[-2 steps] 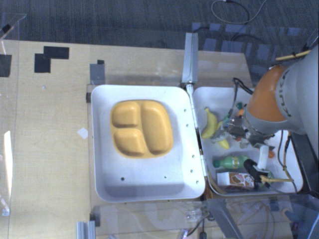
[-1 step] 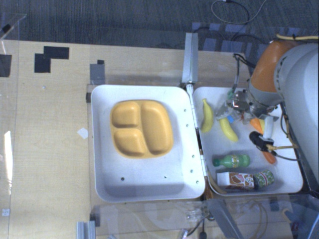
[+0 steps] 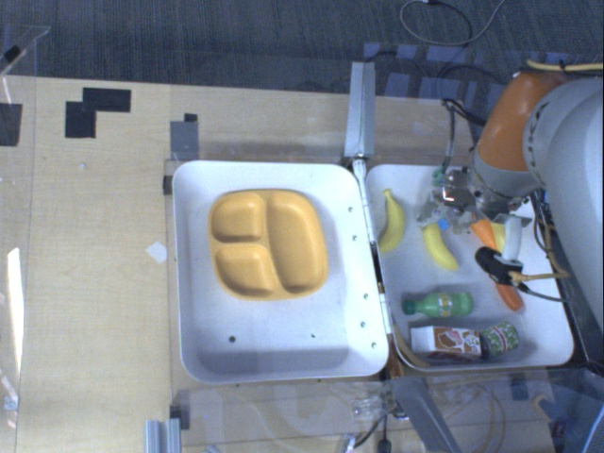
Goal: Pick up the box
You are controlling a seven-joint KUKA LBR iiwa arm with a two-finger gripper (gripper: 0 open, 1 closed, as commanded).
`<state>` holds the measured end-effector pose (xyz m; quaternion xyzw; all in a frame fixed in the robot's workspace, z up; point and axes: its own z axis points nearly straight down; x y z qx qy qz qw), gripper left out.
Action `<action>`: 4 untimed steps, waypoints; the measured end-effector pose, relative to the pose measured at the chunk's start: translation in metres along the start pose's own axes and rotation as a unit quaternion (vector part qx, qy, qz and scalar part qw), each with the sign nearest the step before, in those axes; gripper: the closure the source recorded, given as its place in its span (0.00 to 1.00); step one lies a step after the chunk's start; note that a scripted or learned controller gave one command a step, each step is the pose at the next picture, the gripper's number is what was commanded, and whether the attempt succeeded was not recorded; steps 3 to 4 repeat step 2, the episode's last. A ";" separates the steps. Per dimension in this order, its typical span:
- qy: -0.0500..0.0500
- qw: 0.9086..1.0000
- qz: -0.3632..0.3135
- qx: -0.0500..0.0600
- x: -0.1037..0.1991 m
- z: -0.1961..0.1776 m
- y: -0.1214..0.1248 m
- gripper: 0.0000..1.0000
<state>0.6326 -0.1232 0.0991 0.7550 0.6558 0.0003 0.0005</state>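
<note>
The box (image 3: 444, 341), a small carton in white, red and brown, lies flat along the near wall of the right bin (image 3: 557, 352). My gripper (image 3: 451, 206) hangs over the far part of that bin, well away from the box and just above the far end of a yellow banana (image 3: 440, 247). Nothing shows between the gripper and the box except a green bottle (image 3: 439, 304) lying on its side.
A second banana (image 3: 391, 221) lies by the right bin's left wall. A dark green can (image 3: 500, 338) touches the box's right end. An orange carrot (image 3: 510, 296) lies toward the right side. In the left bin (image 3: 283, 347) sits a yellow divided plate (image 3: 268, 243).
</note>
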 end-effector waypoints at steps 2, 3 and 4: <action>0.000 0.994 0.107 0.000 0.081 -0.086 -0.015 1.00; 0.000 0.994 0.107 0.000 0.081 -0.086 -0.015 1.00; 0.000 0.994 0.107 0.000 0.081 -0.086 -0.015 1.00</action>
